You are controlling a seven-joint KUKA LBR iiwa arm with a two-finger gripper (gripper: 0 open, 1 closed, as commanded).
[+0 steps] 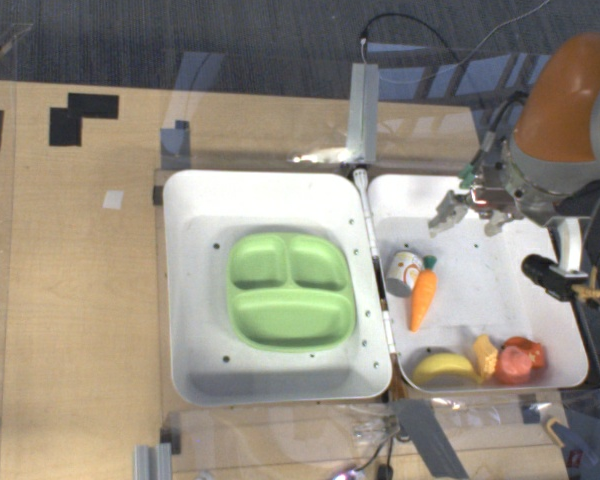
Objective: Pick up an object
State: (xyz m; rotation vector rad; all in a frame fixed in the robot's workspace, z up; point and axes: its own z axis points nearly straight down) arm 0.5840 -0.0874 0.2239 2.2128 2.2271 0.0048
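The carrot (423, 299) lies in the right bin (570, 368), long axis running 12 to 6 o'clock, tip at 6. The gripper (472, 214) hovers at 1 o'clock, fingers spread, empty. Arm cropped at frame edge.

Smooth, faintly glossy plastic for the green divided plate (288, 290); right of it, glossy carrot (422, 298) and banana (446, 368), probably plastic too.
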